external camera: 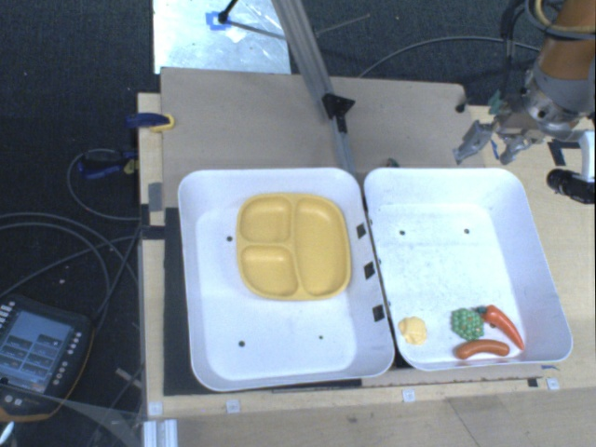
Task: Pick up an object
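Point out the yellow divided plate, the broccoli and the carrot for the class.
Yellow divided plate (294, 246): camera view, on its large right compartment.
Broccoli (467, 323): camera view, on its green top.
Carrot (504, 325): camera view, on the middle of its orange body.

The tan bench (261, 119) bears two white bins (279, 343) (535, 240) side by side.

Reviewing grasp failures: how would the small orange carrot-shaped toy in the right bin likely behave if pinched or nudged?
The small orange carrot-shaped toy looks glossy and tapered, so fingers may slide toward its thin end. Its rounded body could roll when nudged. It lies close to the green bumpy toy and the bin wall, so a push would probably jam it there.
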Controlling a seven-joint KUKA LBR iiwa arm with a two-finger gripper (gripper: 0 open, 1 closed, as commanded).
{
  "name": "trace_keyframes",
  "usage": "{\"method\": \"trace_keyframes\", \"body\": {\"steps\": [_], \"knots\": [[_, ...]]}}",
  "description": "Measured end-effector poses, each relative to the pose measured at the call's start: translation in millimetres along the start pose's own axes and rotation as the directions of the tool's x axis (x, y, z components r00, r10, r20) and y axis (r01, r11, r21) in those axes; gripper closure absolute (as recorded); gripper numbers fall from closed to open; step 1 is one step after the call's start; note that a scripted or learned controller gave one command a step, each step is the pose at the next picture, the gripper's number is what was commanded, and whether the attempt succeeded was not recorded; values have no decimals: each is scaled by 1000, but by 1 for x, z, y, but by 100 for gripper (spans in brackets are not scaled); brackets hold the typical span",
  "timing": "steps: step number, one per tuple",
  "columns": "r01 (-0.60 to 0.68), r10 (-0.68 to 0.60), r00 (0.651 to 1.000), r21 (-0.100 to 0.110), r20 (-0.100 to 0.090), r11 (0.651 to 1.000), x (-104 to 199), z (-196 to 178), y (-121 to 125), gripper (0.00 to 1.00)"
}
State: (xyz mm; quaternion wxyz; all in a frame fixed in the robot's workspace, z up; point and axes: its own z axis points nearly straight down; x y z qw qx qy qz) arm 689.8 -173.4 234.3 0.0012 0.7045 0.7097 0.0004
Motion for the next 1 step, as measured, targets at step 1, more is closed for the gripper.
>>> {"method": "trace_keyframes", "body": {"steps": [1], "knots": [[1,-1,1000,0,1,1000,0,0,0,0]]}}
